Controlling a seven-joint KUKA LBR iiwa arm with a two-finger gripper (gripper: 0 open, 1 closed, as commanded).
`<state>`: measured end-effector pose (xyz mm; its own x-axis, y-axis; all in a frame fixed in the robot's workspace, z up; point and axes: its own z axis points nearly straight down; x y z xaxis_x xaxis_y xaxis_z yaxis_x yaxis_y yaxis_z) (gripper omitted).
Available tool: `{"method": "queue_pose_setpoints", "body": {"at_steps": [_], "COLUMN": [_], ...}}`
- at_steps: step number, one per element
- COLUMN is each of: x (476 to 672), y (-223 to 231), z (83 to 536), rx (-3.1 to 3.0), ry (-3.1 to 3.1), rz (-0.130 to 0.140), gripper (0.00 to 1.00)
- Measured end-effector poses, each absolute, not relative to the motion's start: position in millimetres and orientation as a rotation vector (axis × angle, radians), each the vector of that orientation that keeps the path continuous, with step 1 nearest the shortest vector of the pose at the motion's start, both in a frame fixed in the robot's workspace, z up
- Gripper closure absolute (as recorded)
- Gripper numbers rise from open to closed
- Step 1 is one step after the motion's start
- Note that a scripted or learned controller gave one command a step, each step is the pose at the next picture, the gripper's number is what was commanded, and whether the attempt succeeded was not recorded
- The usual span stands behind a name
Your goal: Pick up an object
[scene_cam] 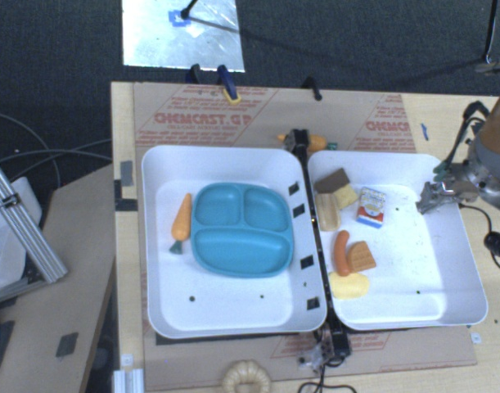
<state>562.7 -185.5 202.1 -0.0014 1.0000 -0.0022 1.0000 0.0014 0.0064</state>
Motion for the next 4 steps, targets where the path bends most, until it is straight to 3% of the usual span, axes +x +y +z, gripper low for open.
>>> {"method": "queue_pose_setpoints", "body": {"at_steps": [1, 2, 4], "x": [563.9, 549.3, 492.3], "y": [-185.7, -132.5, -43.5], "z": [226.0, 220.0, 214.1], "rx": [2.214, 2.213, 2.213], "ry": [2.223, 2.231, 2.233], "rz": [0.004, 0.002, 0.001], "gripper": [1.0, 1.0, 1.0]}}
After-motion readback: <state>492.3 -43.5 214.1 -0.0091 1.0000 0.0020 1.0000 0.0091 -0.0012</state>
